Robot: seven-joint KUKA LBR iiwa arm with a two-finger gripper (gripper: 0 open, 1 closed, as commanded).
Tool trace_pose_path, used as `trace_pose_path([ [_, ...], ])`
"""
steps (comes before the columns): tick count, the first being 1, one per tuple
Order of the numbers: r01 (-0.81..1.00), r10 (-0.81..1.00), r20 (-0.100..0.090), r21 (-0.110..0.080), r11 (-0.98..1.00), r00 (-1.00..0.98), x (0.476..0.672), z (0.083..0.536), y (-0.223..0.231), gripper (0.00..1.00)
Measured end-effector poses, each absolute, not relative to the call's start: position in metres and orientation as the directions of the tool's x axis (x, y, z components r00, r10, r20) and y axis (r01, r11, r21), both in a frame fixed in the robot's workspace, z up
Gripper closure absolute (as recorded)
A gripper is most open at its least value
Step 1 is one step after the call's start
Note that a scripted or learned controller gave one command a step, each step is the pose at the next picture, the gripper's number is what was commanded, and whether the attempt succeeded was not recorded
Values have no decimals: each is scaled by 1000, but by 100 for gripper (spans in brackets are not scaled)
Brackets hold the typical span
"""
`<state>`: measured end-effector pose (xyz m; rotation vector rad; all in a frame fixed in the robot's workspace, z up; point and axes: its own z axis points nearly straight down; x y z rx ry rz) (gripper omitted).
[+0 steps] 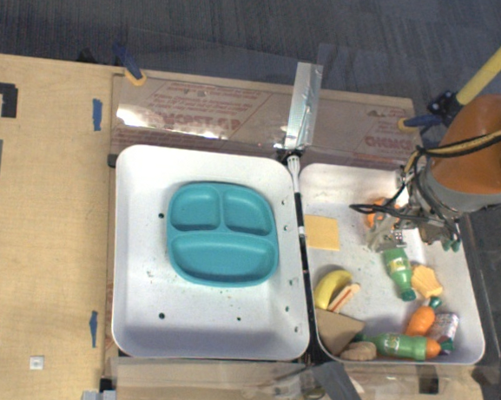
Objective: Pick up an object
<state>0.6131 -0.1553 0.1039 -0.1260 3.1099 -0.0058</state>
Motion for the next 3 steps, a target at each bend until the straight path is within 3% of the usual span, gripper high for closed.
trace_pose_path([
  [1, -81, -81, -27, -4, 997, -996, 613, 103, -155, 0],
  [2, -81, -81, -39, -7, 997, -996, 616, 116, -155, 100],
  [3, -81, -81, -37, -6, 997, -996, 615, 115, -155, 0],
])
